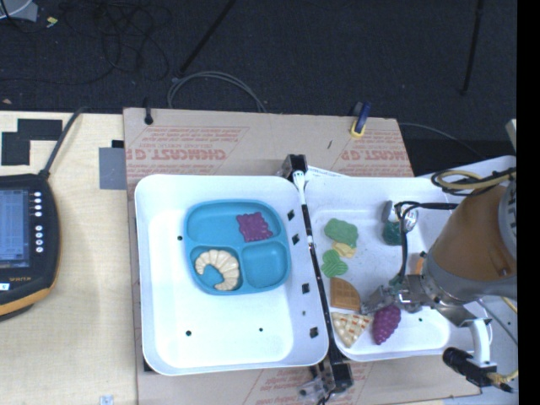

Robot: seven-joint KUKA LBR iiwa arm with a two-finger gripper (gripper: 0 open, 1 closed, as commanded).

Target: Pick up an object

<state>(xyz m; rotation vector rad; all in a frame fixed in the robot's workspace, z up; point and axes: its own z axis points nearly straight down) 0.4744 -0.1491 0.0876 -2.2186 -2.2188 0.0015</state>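
White plastic forms the two shallow bins that sit side by side on the counter (93,154). The left bin (160,310) carries a blue divided plate (268,268); a purple grape cluster (254,225) lies in its upper right compartment and a pale croissant (218,268) in its lower left compartment. The right bin (422,332) holds the loose items: a dark green leafy piece (342,229) with a small yellow piece (344,249) touching its lower edge, a light green ridged piece (334,264) just below, a tan bread slice (344,294), a waffle wedge (349,326) at the near wall, and a purple grape bunch (386,322) just right of the waffle. My hand (396,295) hangs low over the right bin, directly above the grape bunch; whether it is released or clenched I cannot tell. My orange-banded wrist (472,239) enters from the right. A small teal object (391,231) lies near the bin's far side. A pendant with a screen (21,239) rests at the counter's left edge.
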